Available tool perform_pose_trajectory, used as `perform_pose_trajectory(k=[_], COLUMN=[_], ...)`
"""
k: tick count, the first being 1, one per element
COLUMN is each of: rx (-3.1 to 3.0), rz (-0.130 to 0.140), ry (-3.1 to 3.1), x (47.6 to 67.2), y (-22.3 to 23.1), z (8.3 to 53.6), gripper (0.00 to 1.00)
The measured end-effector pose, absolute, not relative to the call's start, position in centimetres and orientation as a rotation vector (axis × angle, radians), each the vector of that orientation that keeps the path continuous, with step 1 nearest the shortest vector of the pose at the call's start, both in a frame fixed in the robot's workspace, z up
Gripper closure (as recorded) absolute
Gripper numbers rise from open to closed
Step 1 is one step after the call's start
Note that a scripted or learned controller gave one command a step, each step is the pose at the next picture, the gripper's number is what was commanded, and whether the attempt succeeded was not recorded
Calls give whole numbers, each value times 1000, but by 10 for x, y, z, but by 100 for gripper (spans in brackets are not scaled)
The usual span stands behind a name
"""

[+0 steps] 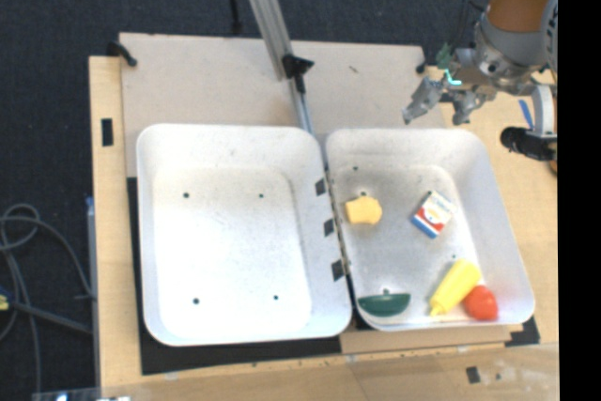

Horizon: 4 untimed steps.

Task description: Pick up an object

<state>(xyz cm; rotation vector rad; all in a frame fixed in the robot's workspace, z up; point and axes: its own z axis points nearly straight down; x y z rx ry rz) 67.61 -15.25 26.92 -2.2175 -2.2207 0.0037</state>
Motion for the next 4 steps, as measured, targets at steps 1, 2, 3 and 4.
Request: perform_pose_trajectory(k=[1,2,3,4], rx=[-2219,-2223,-2223,-2220], rz=[4,6,8,8], ry=[-2227,-2221,-2218,-2221], x=[677,674,670,674], y=[-153,-158,-168,-169], z=[273,230,171,109], gripper=[0,0,0,0])
